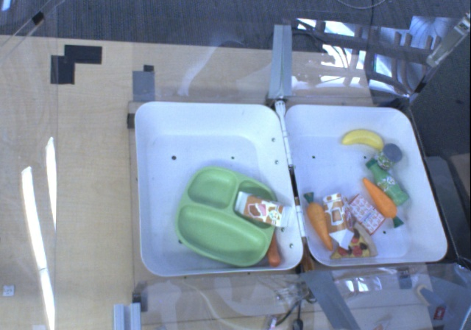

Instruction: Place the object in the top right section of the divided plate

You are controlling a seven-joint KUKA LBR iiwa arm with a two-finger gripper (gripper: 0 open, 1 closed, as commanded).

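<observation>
A green divided plate [213, 231] lies in the left bin [169, 144], toward its front right corner. It has two small sections at the back and one large section at the front. A small white and orange carton [259, 210] lies on its side in the plate's top right section, with its right end over the plate's rim. An orange carrot tip [274, 254] pokes out beside the plate's front right edge.
The right bin [331, 130] holds a banana [362, 138], a grey round piece [392, 152], a green packet [388, 181], two carrots [380, 199] [319, 224], another small carton [335, 209], a pink checkered box [366, 213] and a pizza slice [352, 244].
</observation>
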